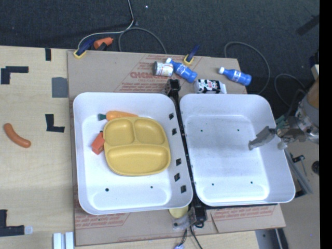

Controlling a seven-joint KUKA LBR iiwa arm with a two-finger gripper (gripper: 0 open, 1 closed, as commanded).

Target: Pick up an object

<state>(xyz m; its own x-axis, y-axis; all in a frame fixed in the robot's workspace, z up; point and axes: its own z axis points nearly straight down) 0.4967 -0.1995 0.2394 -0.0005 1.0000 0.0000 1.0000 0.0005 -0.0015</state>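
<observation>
In the left bin (83, 154), a yellow tray (137, 145) lies centre, with a carrot (122, 115) at its 11 o'clock. The gripper (258, 140) hangs at the right bin's (233, 191) 3 o'clock, carrying nothing; finger spread unclear. Approach step: next move likely reaches left toward the tray.

A light wooden bench (36, 191) with black angular markings carries a brown cardboard sheet (129, 71), and on that sheet two shallow white plastic bins sit side by side, the left bin (88, 191) touching the right bin (280, 185). Near the bench's left edge lies an orange sausage-shaped toy (16, 135). Along the cardboard's far edge lie two blue-and-white bottles (184, 71) (236, 76), a white canister (163, 68) and a black-and-white packet (210, 86).
</observation>
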